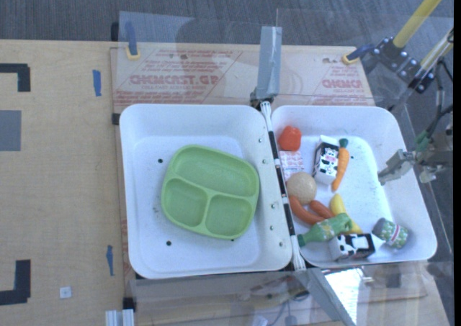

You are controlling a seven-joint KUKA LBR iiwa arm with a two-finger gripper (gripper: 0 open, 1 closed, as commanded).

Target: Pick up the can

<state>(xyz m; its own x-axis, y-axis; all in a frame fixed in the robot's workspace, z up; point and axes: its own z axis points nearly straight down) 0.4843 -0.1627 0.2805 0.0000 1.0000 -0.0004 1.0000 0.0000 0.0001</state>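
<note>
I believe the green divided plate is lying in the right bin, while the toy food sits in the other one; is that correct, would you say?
Not quite. The camera view shows the green divided plate lying in the left bin, not the right one. The toy food, such as the carrot and the can, does sit in the other one, the right bin.

Gripper (395,166) at the right bin's (403,127) right side, over bare white floor.
Clear: bare strip directly under and just ahead of the gripper.
Obstructions: ahead, carrot (341,164) and cow-print carton (327,161), touching; beyond them, red piece (289,138) and round beige item (302,187).
Nearer the bin's front rim: can (390,233), second cow-print carton (352,245), green bottle (325,230), packed close.
</note>
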